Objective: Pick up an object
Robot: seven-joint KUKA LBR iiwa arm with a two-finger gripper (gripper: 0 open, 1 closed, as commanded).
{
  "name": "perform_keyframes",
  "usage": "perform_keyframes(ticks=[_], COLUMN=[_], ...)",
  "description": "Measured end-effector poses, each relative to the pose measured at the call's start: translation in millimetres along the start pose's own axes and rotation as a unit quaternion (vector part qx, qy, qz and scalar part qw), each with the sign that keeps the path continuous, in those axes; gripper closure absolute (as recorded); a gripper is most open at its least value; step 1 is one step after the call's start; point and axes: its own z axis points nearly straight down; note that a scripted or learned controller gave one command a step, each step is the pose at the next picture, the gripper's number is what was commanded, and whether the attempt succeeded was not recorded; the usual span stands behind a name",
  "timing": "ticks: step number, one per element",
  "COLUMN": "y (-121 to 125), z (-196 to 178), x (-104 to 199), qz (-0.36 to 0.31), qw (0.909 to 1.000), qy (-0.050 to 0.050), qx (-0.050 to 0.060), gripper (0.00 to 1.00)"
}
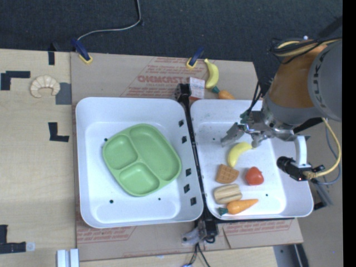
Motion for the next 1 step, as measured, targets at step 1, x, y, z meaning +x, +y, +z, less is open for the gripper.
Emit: perform_keyframes(ticks=[1], y=[-9.9], z=[98.7], x=[-2.9], qz=[0.000], qw=[1.0000], qy=[0.000], qx=[-0.001], gripper=[0.00])
